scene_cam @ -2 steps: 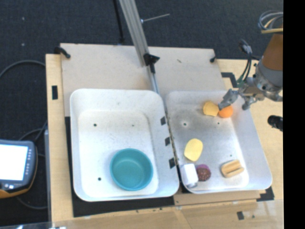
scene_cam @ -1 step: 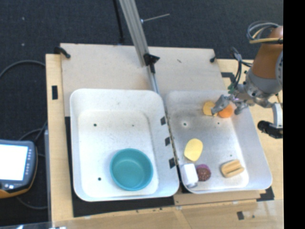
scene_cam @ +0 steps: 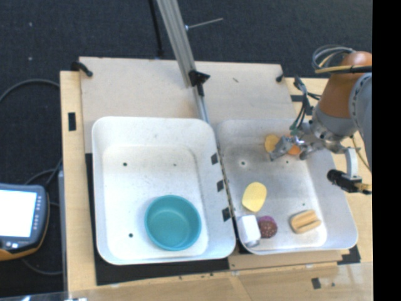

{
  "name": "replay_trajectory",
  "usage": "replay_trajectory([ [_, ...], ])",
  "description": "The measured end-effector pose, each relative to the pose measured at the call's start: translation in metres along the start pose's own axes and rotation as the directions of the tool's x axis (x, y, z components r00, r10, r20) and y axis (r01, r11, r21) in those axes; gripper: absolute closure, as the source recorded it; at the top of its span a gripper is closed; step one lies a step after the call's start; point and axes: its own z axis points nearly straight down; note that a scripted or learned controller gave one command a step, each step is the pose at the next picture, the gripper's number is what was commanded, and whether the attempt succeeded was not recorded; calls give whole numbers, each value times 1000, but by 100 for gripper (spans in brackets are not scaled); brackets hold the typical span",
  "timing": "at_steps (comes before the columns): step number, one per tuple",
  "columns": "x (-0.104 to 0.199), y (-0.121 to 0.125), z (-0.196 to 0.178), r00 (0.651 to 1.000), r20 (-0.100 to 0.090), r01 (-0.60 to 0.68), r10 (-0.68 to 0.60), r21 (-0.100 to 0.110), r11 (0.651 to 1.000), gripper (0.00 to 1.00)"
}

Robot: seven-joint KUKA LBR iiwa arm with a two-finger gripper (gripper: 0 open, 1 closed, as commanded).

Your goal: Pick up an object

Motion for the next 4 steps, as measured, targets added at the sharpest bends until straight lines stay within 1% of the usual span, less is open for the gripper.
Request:
replay_trajectory([
  [1, -1, 1, -15, 1000, 4, 3, -3, -6, 1000, 100],
  [2, -4, -4, -61, 1000, 0, -3, 3, -9, 1000, 100],
  [3, -6, -2, -116, 1000, 0, -2, 2, -11, 1000, 100],
  [4, 40, -19, -110, 1000, -2, 0, 0, -3, 1000, 100],
])
